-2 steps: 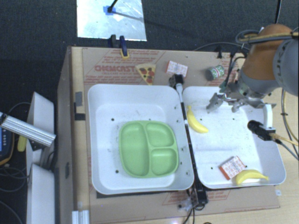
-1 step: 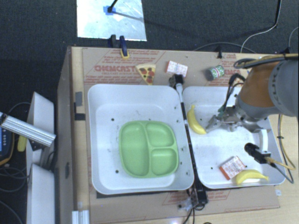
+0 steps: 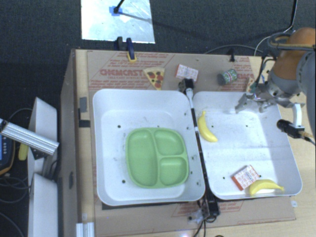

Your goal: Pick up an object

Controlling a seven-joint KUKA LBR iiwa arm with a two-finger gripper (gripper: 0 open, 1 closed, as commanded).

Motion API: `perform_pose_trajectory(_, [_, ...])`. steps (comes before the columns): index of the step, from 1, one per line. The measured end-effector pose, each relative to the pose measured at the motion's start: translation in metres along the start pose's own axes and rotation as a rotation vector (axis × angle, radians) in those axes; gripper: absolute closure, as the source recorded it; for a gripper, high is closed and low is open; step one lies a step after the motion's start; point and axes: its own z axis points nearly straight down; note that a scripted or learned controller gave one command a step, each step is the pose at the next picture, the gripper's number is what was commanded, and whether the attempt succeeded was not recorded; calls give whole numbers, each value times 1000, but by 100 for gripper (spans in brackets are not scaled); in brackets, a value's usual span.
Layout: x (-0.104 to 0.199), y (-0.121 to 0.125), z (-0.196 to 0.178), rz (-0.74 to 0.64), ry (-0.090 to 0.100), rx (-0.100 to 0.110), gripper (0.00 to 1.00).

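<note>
Over the far right corner of the right bin point(image 3: 276, 147) hangs the gripper point(image 3: 252, 102), its two fingers slightly apart and pointing down and leftward with nothing between them, so it holds nothing. Nearest to it, by my judgement, is the banana point(image 3: 206, 129) lying on the bin floor close to the wall shared with the left bin point(image 3: 106, 132); it lies to the gripper's left and a little toward the near side, well apart from the fingers. Its long axis runs roughly from the far side to the near side, bending slightly, so a grasp would probably go best with the fingers closing across its width, from left and right. That shared wall stands just beside the banana and could crowd the finger on that side. A second banana point(image 3: 265, 185) rests near the right bin's near edge, touching or just beside a small red and white packet point(image 3: 245, 176), which makes a clean grasp there look harder. A green divided plate point(image 3: 157, 157) sits in the left bin, farther off. On the board beyond the bins lie a pizza slice toy point(image 3: 154, 77), a small card point(image 3: 187, 72) and a little can point(image 3: 228, 76), none of them in the way
</note>
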Motion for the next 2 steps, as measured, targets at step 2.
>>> perform_pose_trajectory(2, [83,-4,17,1,1,2,0])
